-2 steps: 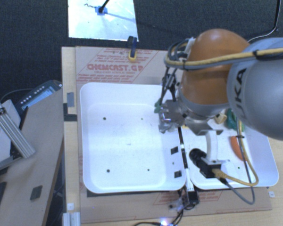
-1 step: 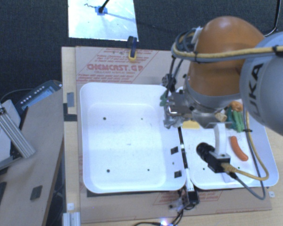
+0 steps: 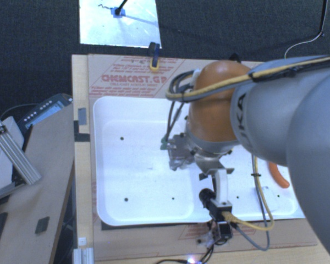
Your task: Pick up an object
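The gripper (image 3: 179,157) is seen low over the left bin (image 3: 133,172), but its opening cannot be told. An orange object (image 3: 279,175) lies well to its right, and "CHEMCAST GP" is printed on the board (image 3: 133,76) beyond it.

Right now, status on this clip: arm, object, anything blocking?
Arm low over the bins' middle. Orange object in right bin, partly behind arm. Wrist cables hang beside it.

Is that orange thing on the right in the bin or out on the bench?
In the bin. The orange object lies on the white bin floor, partly hidden behind the arm.
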